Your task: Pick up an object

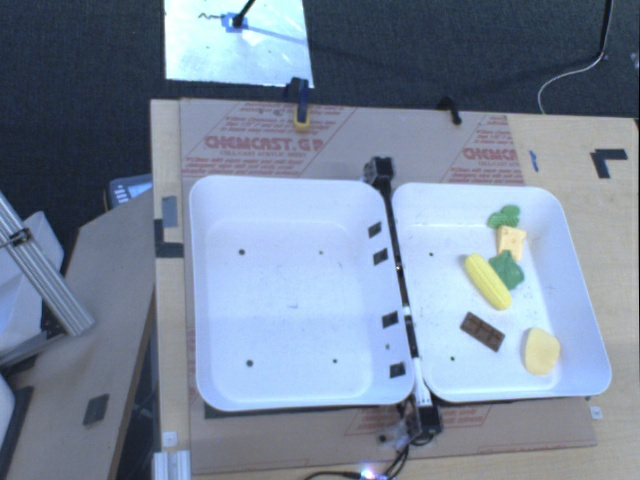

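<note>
Right bin (pixel 575 298): yellow corn cob (pixel 487 281) near centre, long axis diagonal, upper-left to lower-right, touching green piece (pixel 507 269). Brown chocolate bar (pixel 482 332) just below. Yellow wedge (pixel 541 351) at lower right. Gripper state: cannot tell.

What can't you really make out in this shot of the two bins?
- The green pieces beside the yellow corn: too small and blurred to identify.
- The pale yellow piece by the right bin's rim: shape too soft to name.
- The dark clips on the seam: too small.
</note>
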Robot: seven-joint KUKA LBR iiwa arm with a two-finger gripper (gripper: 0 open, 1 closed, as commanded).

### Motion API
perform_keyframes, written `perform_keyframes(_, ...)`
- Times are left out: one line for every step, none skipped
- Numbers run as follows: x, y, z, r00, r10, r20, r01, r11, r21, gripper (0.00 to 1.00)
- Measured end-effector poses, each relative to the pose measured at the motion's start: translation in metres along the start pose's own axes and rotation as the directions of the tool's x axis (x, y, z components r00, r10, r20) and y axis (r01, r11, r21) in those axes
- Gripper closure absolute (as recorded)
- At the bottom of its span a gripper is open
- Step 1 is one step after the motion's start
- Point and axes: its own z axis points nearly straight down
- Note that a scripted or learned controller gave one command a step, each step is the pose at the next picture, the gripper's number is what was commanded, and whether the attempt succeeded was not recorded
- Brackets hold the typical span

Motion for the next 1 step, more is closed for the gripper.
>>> perform_keyframes(-0.0053, 0.0003, -0.0027, 1.000, -0.001, -0.001, 0.001, 1.000, -0.002, 1.00)
